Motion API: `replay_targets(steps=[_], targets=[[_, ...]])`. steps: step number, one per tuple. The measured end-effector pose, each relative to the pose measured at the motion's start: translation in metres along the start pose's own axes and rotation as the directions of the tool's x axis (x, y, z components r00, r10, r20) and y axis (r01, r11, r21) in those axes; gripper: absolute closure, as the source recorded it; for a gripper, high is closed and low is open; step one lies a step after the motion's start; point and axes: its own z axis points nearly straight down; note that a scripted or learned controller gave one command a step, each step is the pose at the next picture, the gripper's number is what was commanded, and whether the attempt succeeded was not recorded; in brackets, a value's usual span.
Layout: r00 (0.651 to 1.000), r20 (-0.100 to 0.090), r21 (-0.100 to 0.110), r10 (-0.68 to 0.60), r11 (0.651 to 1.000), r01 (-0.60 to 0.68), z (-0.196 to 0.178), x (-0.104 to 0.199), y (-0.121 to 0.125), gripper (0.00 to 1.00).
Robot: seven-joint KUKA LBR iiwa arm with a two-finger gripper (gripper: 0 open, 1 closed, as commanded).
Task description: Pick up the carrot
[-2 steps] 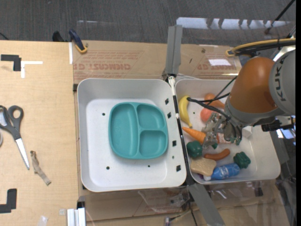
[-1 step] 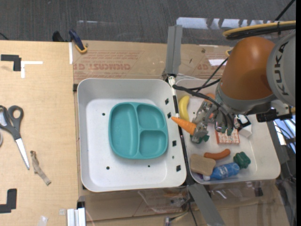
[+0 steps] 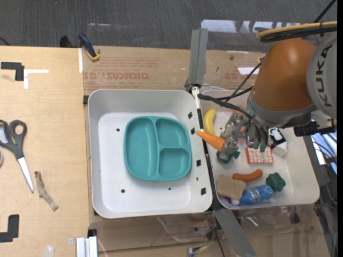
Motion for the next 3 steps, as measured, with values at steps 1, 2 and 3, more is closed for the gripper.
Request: replay_targets(steps=[1,2,3], targets=[[0.913,-0.001,-0.003,-0.408,0.913,0.408,-0.028,0.018,0.006,1.00],[0.913,0.002,-0.002,-0.408,0.913,0.408,-0.038,0.017,0.007,1.00],[0.913,0.005,-0.002,-0.408,0.913,0.408,-0.047,0.015,0.007,1.00]])
